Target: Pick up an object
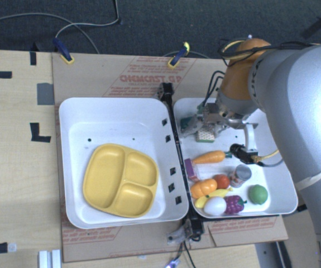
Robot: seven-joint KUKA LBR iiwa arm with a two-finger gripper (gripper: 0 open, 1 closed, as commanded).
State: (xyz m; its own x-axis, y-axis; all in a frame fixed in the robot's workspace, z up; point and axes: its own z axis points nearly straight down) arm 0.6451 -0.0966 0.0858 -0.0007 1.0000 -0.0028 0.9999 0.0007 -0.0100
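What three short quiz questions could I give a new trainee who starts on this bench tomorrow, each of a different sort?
1. True or false: the yellow plastic divided plate lies in the left white bin.
2. Which lies nearest the right white bin's front right corner? A) orange toy carrot B) round green toy fruit C) white toy egg
3. Fill in: the bunch of toy grapes is ____ in colour.

Key: 1 true; 2 B; 3 purple.
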